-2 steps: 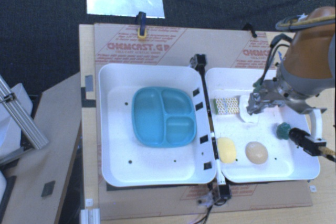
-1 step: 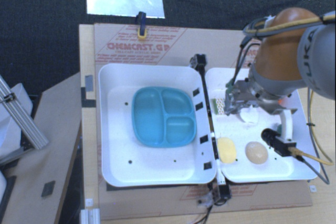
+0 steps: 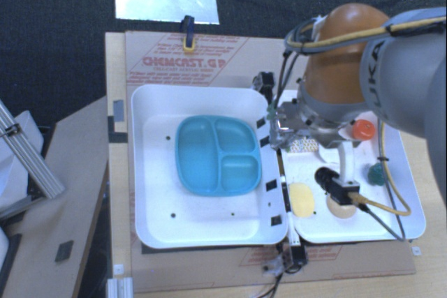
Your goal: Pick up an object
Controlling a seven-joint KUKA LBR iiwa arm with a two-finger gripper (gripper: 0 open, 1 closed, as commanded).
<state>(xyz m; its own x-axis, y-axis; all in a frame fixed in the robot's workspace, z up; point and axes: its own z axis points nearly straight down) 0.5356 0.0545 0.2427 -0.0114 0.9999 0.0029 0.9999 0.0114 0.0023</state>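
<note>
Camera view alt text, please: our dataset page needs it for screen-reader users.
A grey robot arm with an orange band reaches from the right over the right white bin, which holds a yellow piece, an orange piece and a teal piece. The left white bin holds a blue divided plate.

Robotics lab: white bins (image 3: 150, 150) on cardboard-covered bench (image 3: 202, 59), grey arm (image 3: 408, 73).
</note>
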